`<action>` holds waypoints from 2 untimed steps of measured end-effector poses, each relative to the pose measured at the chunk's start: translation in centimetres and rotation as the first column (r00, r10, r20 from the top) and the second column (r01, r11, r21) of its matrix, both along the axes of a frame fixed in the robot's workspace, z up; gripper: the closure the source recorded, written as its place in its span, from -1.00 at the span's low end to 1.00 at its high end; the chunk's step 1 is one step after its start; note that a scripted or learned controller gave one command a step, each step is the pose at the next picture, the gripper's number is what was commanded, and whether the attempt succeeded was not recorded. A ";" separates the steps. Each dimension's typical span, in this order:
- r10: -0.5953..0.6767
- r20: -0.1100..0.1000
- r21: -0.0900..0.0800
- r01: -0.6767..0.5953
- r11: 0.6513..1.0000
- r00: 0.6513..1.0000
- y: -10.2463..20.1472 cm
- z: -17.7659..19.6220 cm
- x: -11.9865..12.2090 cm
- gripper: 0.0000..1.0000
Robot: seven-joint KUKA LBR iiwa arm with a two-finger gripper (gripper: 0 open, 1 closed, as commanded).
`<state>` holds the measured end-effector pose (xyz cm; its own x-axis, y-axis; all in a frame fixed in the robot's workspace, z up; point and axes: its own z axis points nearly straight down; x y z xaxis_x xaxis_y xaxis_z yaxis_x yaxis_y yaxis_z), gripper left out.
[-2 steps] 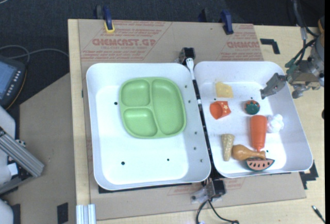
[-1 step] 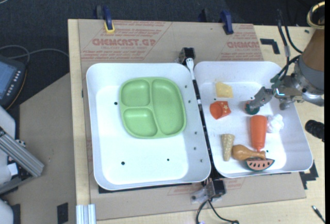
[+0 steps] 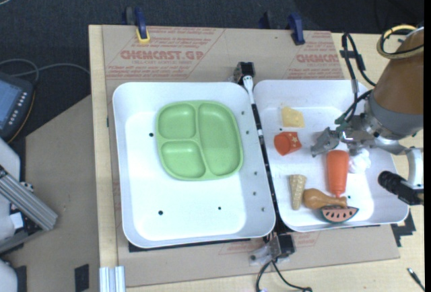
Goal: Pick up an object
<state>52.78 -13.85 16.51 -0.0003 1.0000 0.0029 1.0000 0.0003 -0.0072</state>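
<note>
The right bin [image 3: 316, 95] holds several toy foods. A yellow cheese wedge [image 3: 291, 116] lies at the back and a red pepper piece [image 3: 288, 142] sits just in front of it. An ice cream cone [image 3: 297, 190], a brown drumstick [image 3: 319, 198] and a watermelon slice [image 3: 339, 214] lie near the front wall. An orange carrot [image 3: 337, 173] lies lengthwise in the middle. My gripper [image 3: 335, 141] hangs low right over the carrot's far end, to the right of the red pepper piece. Nothing is visibly lifted off the bin floor.
The left bin [image 3: 135, 203] carries a green three-compartment plate [image 3: 200, 139]. A raised divider [image 3: 259, 142] separates the two bins. My arm [image 3: 404, 89] with its orange band covers the right bin's right side. Cables [image 3: 350, 58] run along the arm.
</note>
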 end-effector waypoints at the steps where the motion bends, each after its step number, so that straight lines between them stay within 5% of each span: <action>1: 0.000 0.008 -0.003 0.000 1.000 1.000 0.1 -4.4 -0.7 -1.00; 2: 0.000 0.026 -0.008 0.000 1.000 1.000 -0.1 -6.1 -0.1 -1.00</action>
<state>52.68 -13.92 10.45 -0.0002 1.0000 -0.0052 0.9998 0.0003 0.0191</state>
